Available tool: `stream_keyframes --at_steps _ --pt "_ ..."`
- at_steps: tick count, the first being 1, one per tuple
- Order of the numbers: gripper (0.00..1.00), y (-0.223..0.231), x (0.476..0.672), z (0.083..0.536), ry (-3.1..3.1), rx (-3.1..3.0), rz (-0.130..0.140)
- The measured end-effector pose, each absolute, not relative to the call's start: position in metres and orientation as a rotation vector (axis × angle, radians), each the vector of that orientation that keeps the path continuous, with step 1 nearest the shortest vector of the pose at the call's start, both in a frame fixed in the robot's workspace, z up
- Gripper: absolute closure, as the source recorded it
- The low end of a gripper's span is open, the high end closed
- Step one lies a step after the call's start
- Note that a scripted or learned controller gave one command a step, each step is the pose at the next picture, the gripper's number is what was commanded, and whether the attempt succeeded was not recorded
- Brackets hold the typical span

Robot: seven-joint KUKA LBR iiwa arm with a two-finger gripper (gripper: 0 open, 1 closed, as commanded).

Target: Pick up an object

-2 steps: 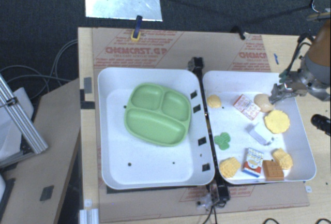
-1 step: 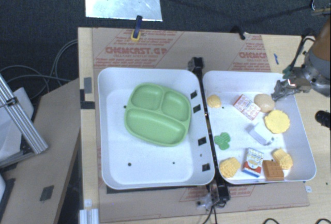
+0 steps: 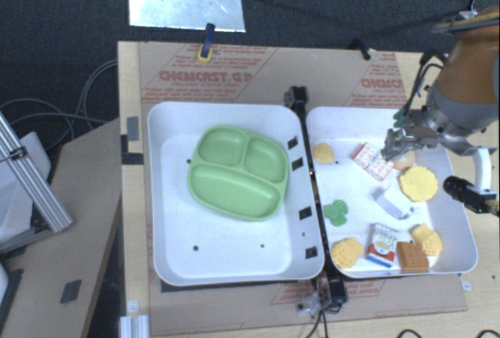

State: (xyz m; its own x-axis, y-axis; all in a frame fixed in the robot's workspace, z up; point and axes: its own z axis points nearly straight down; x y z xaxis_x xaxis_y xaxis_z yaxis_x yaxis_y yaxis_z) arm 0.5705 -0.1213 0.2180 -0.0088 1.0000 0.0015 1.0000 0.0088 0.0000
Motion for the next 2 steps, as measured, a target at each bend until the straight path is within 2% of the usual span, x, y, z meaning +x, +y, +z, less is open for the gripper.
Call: stream_keyframes --at_steps 1,2 --pt "1.0 -0.074 0.552 0.228 -2.231 -2.21 -0.003" --pt "1.0 -0.026 0.549 0.231 -2.232 -2.21 -0.004"
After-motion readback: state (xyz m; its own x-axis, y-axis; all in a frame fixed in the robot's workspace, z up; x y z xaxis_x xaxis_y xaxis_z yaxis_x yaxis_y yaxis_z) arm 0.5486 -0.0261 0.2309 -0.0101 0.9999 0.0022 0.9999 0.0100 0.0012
